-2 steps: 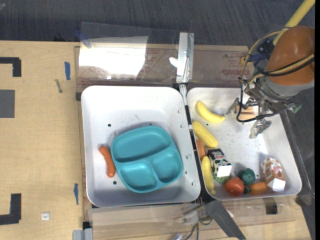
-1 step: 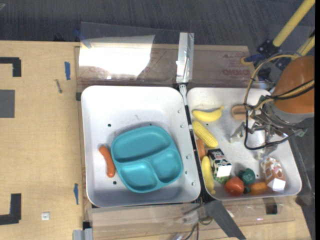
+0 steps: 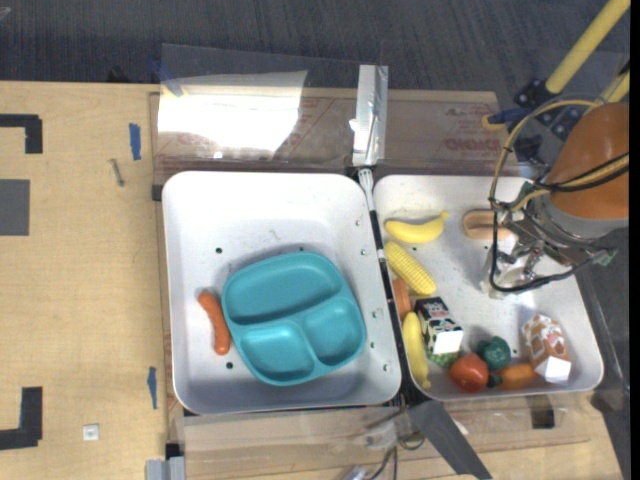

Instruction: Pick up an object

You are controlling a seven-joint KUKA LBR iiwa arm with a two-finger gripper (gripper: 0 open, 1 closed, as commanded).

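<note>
Camera view: gripper [image 3: 512, 273] low over the right bin [image 3: 470, 196], near its right edge; I can't tell its state.
I count 2 bins. Left bin [image 3: 200, 208] carries a teal divided plate [image 3: 292, 315] with an orange sausage [image 3: 215, 322] against its left side. Right bin: banana [image 3: 415, 229] and corn cob [image 3: 411, 267] by the left edge; a second banana [image 3: 413, 345], small carton [image 3: 439, 325], tomato [image 3: 468, 371] and a wrapped packet [image 3: 545, 344] along the near edge. Nothing visibly between the fingers.
</note>
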